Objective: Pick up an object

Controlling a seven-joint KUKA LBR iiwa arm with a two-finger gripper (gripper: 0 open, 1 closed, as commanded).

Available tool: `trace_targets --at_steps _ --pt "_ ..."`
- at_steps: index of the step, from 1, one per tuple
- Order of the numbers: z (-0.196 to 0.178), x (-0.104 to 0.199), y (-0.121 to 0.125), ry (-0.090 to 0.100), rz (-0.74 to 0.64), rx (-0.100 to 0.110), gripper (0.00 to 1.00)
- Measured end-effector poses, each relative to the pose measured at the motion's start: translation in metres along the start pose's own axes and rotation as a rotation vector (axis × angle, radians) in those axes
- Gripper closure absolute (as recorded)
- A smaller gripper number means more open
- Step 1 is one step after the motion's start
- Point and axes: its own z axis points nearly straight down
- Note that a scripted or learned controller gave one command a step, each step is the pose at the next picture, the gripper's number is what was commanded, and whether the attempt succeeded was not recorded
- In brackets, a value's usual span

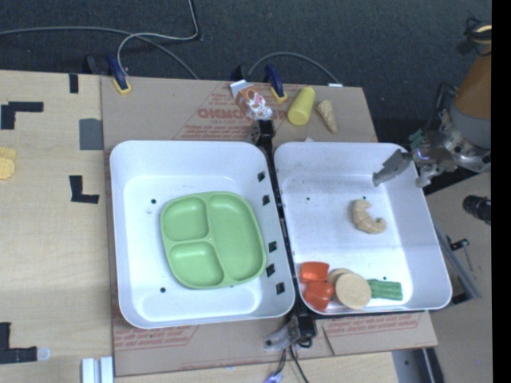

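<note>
The right bin (319, 174) holds a tan croissant-shaped piece (368, 216) near its middle. Along its front wall lie an orange block (314, 271), a red piece (318, 294), a round tan disc (351, 289) and a green piece (386, 290), packed close together. My gripper (398, 179) hangs over the bin's far right corner, above and to the right of the croissant piece. It is open with nothing between its fingers.
The left bin (136, 182) holds a green divided plate (211, 239). Behind the bins on the cardboard lie a yellow bottle (301, 105), a tan cone (327, 116) and a small packet (251, 100). Cables run across the dark floor behind.
</note>
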Motion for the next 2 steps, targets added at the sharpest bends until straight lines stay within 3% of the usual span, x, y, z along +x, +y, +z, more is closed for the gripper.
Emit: trace_targets --at_steps 2 --pt "0.148 0.009 0.012 -0.001 0.0 -0.004 0.0"
